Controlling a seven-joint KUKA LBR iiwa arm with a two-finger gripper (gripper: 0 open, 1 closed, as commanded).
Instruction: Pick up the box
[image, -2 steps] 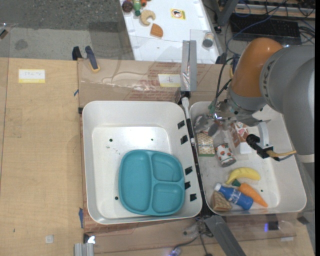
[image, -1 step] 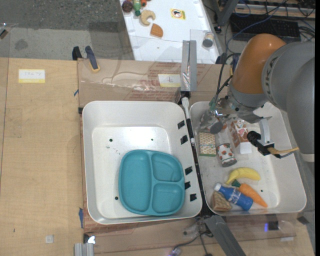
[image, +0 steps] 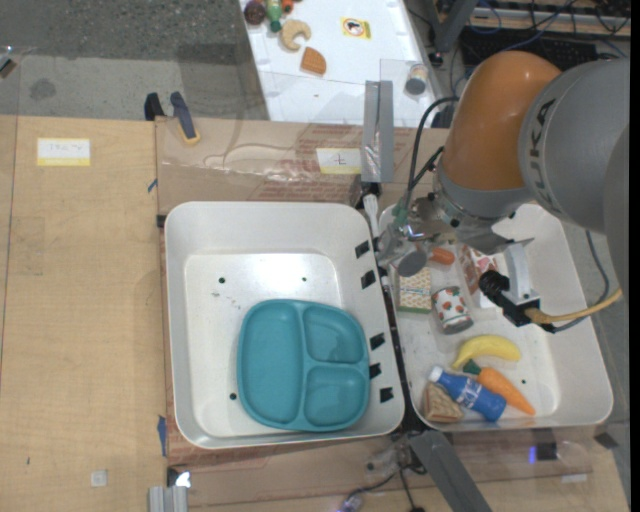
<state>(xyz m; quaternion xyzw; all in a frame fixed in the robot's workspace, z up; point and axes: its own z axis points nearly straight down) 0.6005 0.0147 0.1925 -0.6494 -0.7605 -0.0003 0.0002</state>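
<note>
A teal tray (image: 303, 365) lies in the left bin (image: 190, 300). In the right bin (image: 590, 385), the box (image: 415, 291) lies by the divider, just below the gripper (image: 408, 245); I cannot tell how that stands. Beside it are a can (image: 452, 308), banana (image: 487, 350), carrot (image: 505, 391) and bottle (image: 470, 393).

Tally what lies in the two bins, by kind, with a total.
Teal divided plate: 1
Banana: 1
Carrot: 1
Blue bottle: 1
Can: 1
Box: 1
Sandwich: 1
Total: 7; items under the arm cannot be counted.
</note>
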